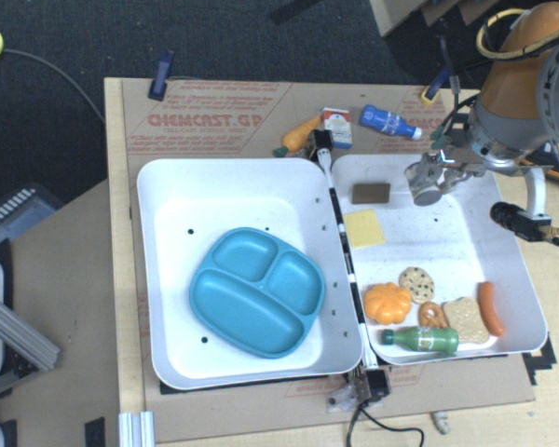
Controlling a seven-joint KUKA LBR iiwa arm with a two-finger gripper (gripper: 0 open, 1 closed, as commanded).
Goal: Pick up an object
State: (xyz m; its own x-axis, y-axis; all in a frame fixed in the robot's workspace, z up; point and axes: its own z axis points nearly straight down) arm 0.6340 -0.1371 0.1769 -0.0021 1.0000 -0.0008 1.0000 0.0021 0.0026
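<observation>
Bottle (421, 340), bread (464, 318) and pumpkin (387, 302) crowd the right bin's (517, 277) near edge — well apart from the gripper (429, 182), grip unreadable, hovering far-side near the brown block (371, 193) — a descent here likely closes on nothing.

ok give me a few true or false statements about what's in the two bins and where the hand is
1. The blue divided plate lies in the left bin. True.
2. The green bottle stands upright in the right bin. False: it lies on its side near the front edge.
3. The hand hovers over the far end of the right bin, near the brown block. True.
4. The yellow square slice is between the hand's fingers. False: it lies flat on the bin floor, apart from the hand.
5. The sausage lies in the left bin. False: it is by the right bin's right wall.
6. The orange pumpkin-shaped toy sits beside the cookie. True.
</observation>
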